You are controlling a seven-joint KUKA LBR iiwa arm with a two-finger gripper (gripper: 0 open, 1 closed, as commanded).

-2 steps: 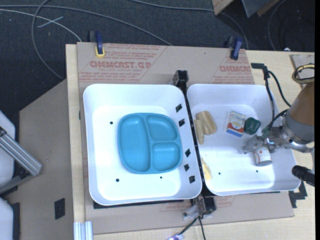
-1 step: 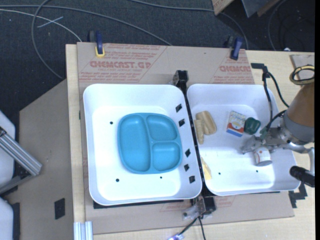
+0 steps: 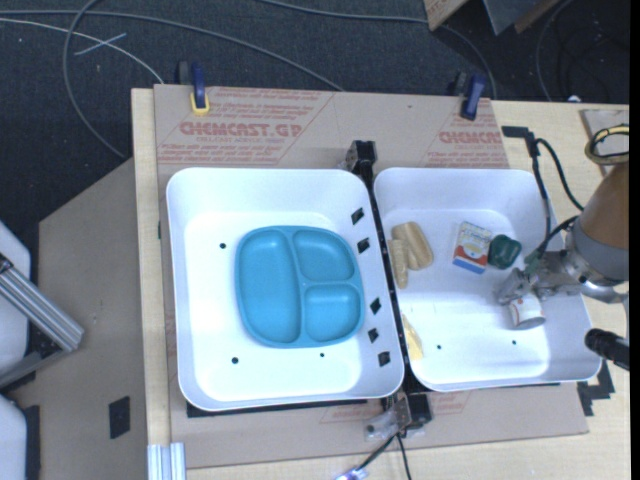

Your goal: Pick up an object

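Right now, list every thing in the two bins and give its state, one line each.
Blue divided plate: flat in the left bin, compartments bare.
Tan bread-like piece: lying by the right bin's left wall.
Small printed box: lying flat in the right bin.
Green object: beside the box, touching it.
Gripper: low in the right bin.

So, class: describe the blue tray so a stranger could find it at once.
Start at the left white bin of the two on the bench. The blue tray lies flat in its middle. It is divided into three compartments and is the bin's one coloured item, far larger than the small things in the right bin.
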